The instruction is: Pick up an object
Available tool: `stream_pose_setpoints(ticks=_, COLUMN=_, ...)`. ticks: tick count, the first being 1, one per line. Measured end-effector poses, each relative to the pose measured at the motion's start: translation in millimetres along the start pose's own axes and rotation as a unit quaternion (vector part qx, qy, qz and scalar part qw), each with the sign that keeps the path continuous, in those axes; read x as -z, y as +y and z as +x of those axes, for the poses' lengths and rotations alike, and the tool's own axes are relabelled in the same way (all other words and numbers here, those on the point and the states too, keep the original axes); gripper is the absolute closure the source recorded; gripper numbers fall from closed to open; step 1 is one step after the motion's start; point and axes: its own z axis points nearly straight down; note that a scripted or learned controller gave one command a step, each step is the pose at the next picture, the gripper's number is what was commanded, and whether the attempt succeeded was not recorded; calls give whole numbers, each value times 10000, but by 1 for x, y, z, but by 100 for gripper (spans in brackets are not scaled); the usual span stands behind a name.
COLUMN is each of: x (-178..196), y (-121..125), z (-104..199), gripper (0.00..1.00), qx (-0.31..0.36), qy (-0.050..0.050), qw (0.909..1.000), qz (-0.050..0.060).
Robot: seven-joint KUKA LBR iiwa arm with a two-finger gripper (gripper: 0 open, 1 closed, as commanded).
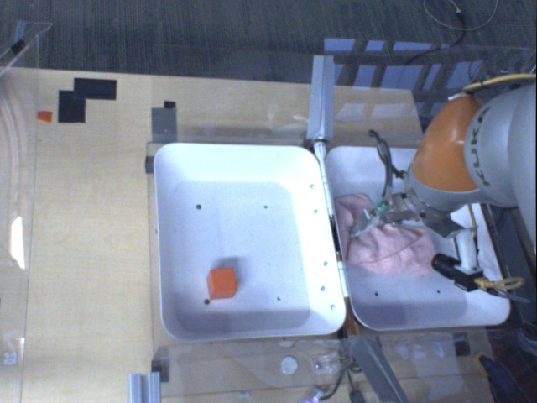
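Objects available for picking number two: one orange block point(222, 283) and one pink cloth point(388, 243). Bins number two, set side by side on the wooden bench point(84, 250).

Orange block: lies alone in the left bin point(235, 162), toward seven o'clock of that bin's floor, clear of the walls.

Pink cloth: lies crumpled in the right bin point(419, 313), around the bin's centre and toward its nine o'clock wall.

Markings: one run of dark lettering is visible on the grey arm point(503, 149) casing at three o'clock of the scene; it is too foreshortened to read. Black patches and one small orange tag sit on the bench at ten o'clock; no writing on them can be made out.

Arm pose: it enters from three o'clock, orange band above the wrist, bent down over the right bin. The gripper point(379, 217) is at the upper edge of the cloth, touching or just above it. Whether its fingers are spread or closed cannot be told, nor whether any cloth lies between them.
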Motion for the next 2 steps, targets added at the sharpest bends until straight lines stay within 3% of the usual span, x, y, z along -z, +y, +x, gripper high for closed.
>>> stream_pose_setpoints(ticks=1, x=13, y=4, z=2, gripper=100, qx=19, qy=5, qw=10000, qz=-48)
stream_pose_setpoints(ticks=2, x=93, y=87, z=11, gripper=100, qx=41, qy=14, qw=10000, qz=48)
